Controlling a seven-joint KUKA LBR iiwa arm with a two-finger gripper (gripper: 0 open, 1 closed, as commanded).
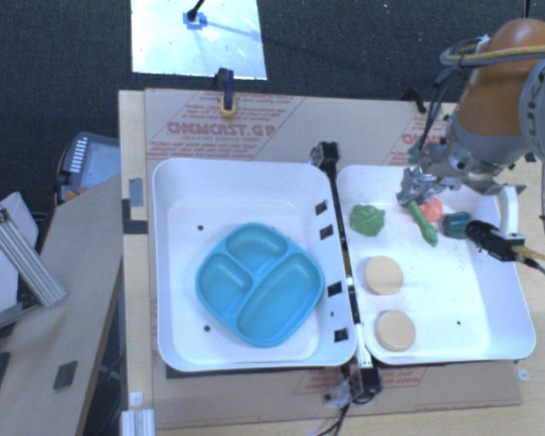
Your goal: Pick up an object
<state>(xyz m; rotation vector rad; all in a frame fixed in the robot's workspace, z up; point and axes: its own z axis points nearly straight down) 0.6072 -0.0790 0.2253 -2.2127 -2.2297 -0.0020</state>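
Grey gripper (416, 194) low over carrot (426, 217)

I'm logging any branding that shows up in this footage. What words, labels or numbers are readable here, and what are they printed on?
"CHEMCAST GP": red print on the brown protective sheet under the bins, behind the left bin.
More red print on the same sheet near the arm: partly hidden, unreadable.
Red print along the sheet's front edge: too small and blurred to read.
Grey device at the left: no legible text.

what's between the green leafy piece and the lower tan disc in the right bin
In the camera view, another round tan disc lies between the green leafy piece and the lower tan disc.
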